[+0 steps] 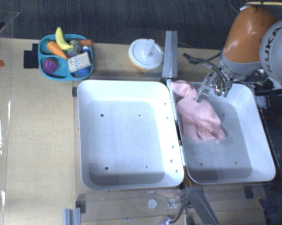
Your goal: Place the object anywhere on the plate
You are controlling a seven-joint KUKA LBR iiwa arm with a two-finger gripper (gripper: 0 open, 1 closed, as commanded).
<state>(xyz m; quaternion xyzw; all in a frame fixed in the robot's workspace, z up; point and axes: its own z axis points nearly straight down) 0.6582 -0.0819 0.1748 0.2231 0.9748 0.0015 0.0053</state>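
My pincer (211, 87) hangs at the upper edge of the right shallow white bin (253, 170), its grip unreadable from here (too small). The crumpled pink cloth (198, 116) lies just below-left, perhaps touching, long axis running down-right. The left white bin (127, 132) offers open floor.

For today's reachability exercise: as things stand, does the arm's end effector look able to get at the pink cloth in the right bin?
Probably yes. The end effector hangs just above the pink cloth, which lies uncovered in the right bin with nothing over it.
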